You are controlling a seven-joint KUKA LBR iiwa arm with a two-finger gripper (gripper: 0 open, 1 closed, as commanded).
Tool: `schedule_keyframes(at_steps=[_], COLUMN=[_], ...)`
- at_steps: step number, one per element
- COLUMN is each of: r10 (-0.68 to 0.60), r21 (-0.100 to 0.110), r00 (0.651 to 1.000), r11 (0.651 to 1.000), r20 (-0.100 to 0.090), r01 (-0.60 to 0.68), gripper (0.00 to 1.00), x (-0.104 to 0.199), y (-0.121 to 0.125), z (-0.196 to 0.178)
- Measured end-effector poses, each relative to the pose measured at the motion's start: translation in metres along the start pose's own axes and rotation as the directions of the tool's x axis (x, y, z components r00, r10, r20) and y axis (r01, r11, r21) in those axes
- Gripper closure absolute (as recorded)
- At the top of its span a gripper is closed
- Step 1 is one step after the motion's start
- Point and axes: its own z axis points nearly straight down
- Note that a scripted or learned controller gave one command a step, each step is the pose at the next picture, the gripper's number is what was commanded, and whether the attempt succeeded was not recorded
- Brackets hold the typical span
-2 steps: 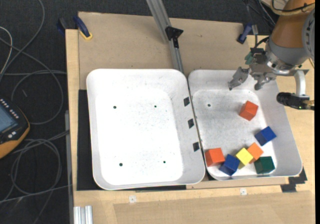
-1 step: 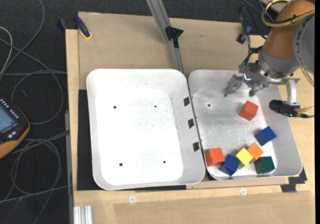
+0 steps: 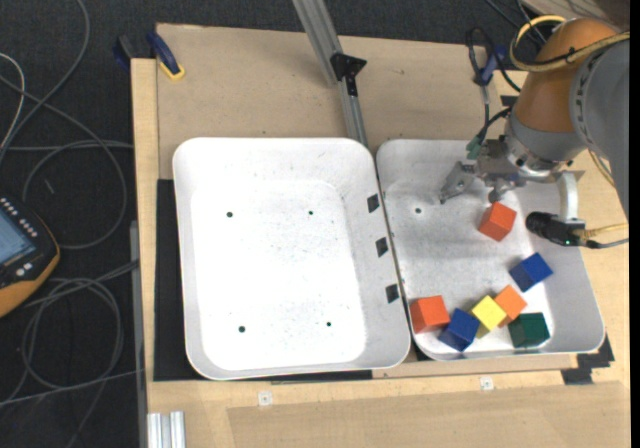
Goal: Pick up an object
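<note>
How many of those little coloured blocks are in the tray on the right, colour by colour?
Orange blocks: 3
Blue blocks: 2
Yellow block: 1
Green block: 1
Total: 7, all in the right tray. One orange block sits apart, up near the robot's gripper; the rest cluster at the near end.

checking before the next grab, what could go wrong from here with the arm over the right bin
1. The gripper sits just above the lone orange block, which looks tilted, so fingers may slip off it or knock it away.
2. The other blocks are packed together along the right bin's near rim; a grab there could catch two or push them against the wall.
</note>
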Motion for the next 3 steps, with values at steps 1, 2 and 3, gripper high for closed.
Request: schedule_keyframes(at_steps=[1,2,3], r10=[0.000,-0.001,-0.001], r21=[-0.007,-0.014,-0.014], r00=[1.000,1.000,1.000], r11=[1.000,1.000,1.000], r20=[0.001,0.003,0.003], r01=[0.000,0.001,0.001], gripper=[1.00,1.00,1.00], x=[0.000,0.000,0.000], y=[0.002,0.004,0.006], z=[-0.014,-0.080,-0.135])
